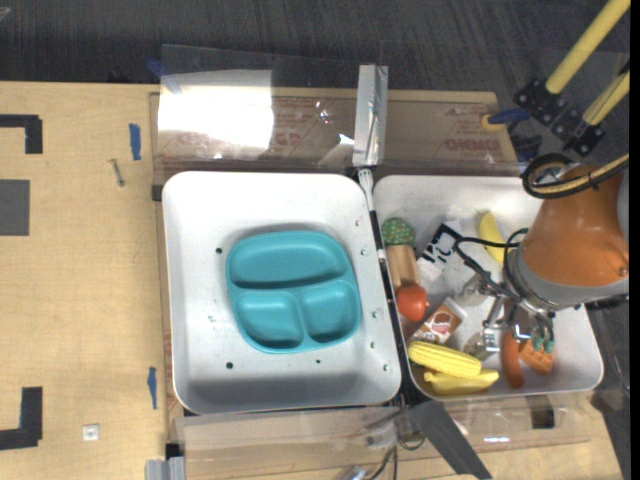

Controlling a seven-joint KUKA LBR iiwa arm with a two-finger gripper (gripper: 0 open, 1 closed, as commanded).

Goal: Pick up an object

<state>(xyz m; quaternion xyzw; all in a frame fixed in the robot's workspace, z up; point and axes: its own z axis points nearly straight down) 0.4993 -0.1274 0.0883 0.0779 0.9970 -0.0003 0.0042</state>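
Orange and slim, the small plastic toy carrot [513, 360] lies in the right-hand white bin [590, 373], near that bin's front corner and directly under the tool [505, 326], so it looks the likeliest thing to be picked. It is probably light, stiff and smooth, apt to roll or squirt out of a pinch, and a grip across its narrow middle would seem safest. Just left of the carrot sit two yellow plastic corn cobs [452, 366], one overlapping the other, and their closeness could foul a closing finger. Farther left of the carrot are a small brown-and-white printed packet [441, 323] and a red toy tomato [411, 301]; beyond them, a tan cylinder topped by a green knobbly head [398, 248] rests against the bin's dividing wall, and a yellow banana-shaped piece [490, 233] lies toward the back. Across that wall, well apart from the carrot, the left-hand white bin [190, 268] holds a teal three-compartment plastic tray [292, 288], and tan cardboard covers the surface [70, 298] beyond it. The tool hangs low over the carrot beneath the arm's orange band [575, 238]; metal parts and cabling clutter that spot, so I cannot tell whether it is spread or pressed together, nor whether it touches anything.
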